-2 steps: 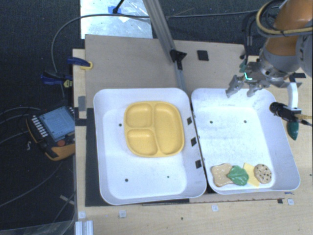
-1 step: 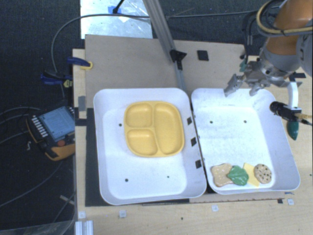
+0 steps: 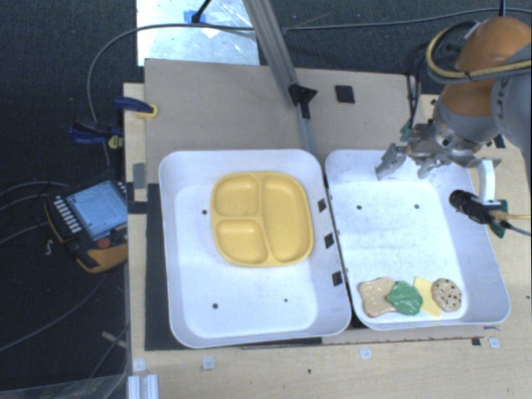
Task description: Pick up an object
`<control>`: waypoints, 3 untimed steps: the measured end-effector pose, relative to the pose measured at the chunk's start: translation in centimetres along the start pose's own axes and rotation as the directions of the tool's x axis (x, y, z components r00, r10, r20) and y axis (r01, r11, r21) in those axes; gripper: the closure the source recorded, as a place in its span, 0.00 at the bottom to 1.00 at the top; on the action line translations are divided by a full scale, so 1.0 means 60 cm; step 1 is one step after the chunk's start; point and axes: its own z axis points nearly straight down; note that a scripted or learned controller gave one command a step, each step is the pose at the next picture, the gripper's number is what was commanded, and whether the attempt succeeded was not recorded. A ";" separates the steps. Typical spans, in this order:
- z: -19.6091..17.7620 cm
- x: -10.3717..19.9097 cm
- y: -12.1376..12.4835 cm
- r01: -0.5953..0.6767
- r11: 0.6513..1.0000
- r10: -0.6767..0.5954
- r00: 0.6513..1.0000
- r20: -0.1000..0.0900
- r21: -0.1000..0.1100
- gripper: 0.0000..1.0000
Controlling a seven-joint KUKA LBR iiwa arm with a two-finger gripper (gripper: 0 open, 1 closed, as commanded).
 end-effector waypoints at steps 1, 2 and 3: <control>0.104 -0.002 -0.005 0.000 1.000 0.000 1.000 -0.001 0.002 0.00; 0.165 -0.002 -0.003 0.000 1.000 0.000 1.000 0.000 -0.004 0.00; 0.141 -0.004 0.001 0.000 1.000 0.000 1.000 0.003 -0.011 1.00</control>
